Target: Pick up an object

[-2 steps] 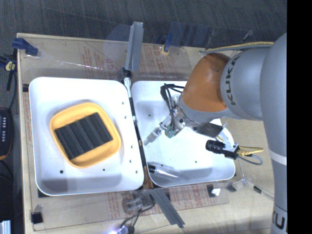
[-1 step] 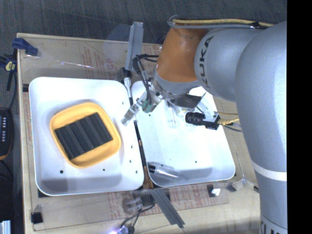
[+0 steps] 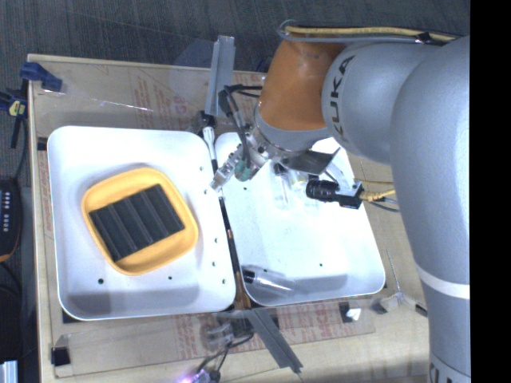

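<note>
Lying flat in the left bin [image 3: 64, 214], yellow tray [image 3: 140, 218], long axis seemingly upper-left to lower-right, pincer [image 3: 281, 190] state unclear.

A pale tan wooden worktop [image 3: 120, 102] with faint red printed markings fills most of the scene, seen from above at a slant. Beyond its far edge lies a dark grey ribbed floor covering [image 3: 120, 14]. A blue clamp [image 3: 36, 76] grips the worktop's far left corner. A grey metal strut [image 3: 221, 74] rises at the far side, and another grey metal bar [image 3: 275, 344] crosses the near edge. Light is even and soft.
</note>
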### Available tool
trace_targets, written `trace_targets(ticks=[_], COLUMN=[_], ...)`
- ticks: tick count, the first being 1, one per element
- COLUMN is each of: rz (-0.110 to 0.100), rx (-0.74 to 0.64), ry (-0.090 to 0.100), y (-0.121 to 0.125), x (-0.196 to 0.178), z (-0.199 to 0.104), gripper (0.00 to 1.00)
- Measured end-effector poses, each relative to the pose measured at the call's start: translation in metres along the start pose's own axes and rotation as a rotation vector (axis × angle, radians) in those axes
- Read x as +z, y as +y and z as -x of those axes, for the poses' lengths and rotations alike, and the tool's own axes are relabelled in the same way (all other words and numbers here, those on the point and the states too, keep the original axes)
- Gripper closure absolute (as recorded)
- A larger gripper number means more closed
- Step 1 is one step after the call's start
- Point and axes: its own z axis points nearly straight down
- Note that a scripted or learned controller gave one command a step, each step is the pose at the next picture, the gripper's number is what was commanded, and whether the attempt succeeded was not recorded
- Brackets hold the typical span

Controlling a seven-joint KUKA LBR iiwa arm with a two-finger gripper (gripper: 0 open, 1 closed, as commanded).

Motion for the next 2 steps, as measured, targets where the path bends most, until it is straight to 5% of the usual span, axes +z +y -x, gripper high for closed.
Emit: trace_targets(ticks=[1, 2], rz=[-0.001, -0.004], rx=[0.313, 0.477], ry=[-0.001, 0.003], y=[0.027, -0.021], x=[0.006, 0.059], z=[0.065, 0.121], gripper=[1.00, 1.00])
